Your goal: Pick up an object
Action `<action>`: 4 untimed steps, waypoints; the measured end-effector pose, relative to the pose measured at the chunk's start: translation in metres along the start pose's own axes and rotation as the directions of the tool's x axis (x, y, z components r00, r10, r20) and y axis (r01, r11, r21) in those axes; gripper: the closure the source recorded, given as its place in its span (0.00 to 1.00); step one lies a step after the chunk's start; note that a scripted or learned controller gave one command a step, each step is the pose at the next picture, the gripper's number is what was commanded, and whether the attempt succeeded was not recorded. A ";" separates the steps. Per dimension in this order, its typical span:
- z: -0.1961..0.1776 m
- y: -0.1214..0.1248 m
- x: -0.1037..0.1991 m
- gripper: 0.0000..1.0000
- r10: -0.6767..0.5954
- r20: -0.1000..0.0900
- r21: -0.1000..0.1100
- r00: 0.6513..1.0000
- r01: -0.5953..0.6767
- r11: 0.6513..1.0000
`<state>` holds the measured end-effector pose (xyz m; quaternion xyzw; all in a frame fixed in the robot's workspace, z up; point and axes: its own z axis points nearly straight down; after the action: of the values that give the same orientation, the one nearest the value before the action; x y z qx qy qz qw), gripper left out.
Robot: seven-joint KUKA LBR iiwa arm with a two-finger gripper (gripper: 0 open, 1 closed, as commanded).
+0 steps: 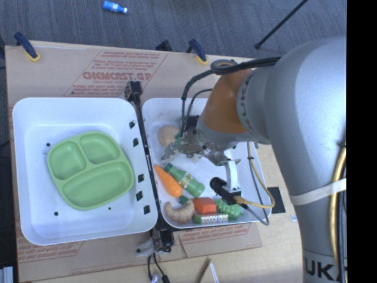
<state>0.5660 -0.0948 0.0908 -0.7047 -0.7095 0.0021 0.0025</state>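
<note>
Grey arm point(306, 134) over right white bin point(154, 114); gripper point(177, 149) state unclear; descend squarely onto orange plastic carrot point(168, 182), avoiding neighbouring toys.

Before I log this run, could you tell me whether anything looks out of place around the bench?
One thing: a small blue object lies on the grey carpet beyond the bench, away from both bins. Inside, the green divided plate sits tilted in the left bin, and the toys are heaped in the right bin.
</note>
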 end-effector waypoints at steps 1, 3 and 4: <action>-0.013 -0.085 0.003 0.00 0.000 0.001 -0.005 1.000 0.000 1.000; -0.011 0.008 -0.044 1.00 -0.003 -0.001 -0.001 1.000 0.003 1.000; -0.011 0.007 -0.044 0.00 -0.003 0.000 -0.001 1.000 0.003 1.000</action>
<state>0.5738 -0.1392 0.1013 -0.7035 -0.7107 0.0017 0.0025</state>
